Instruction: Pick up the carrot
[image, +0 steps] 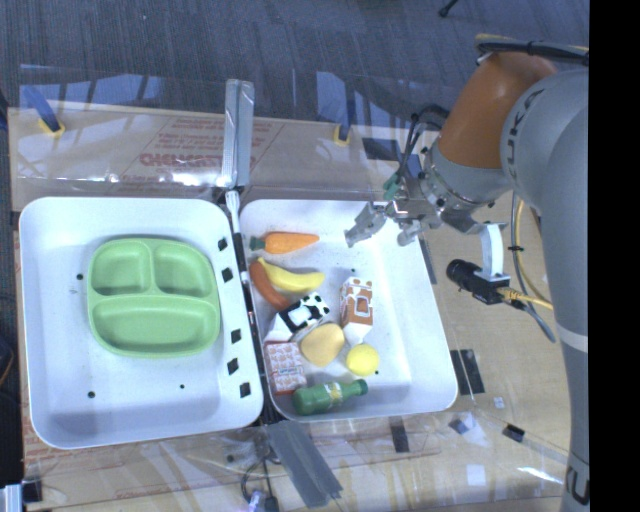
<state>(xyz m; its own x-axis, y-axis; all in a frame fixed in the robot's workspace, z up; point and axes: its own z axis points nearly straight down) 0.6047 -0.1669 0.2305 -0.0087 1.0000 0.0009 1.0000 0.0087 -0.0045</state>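
Observation:
The carrot (287, 241) is orange with a small green stem end and lies across the far left part of the right bin (430, 345). My gripper (385, 229) hangs over the far right part of that bin, well to the right of the carrot and apart from it. Its two grey fingers (360, 228) are spread, with nothing between them.
A banana (292, 279), an orange-red vegetable (266, 285), a black-and-white toy (304, 312), a small carton (357, 303), a potato (322, 343), a lemon (362, 359), a red packet (284, 367) and a green bottle (328, 396) fill the right bin. A green divided plate (154, 296) sits in the left bin (50, 400).

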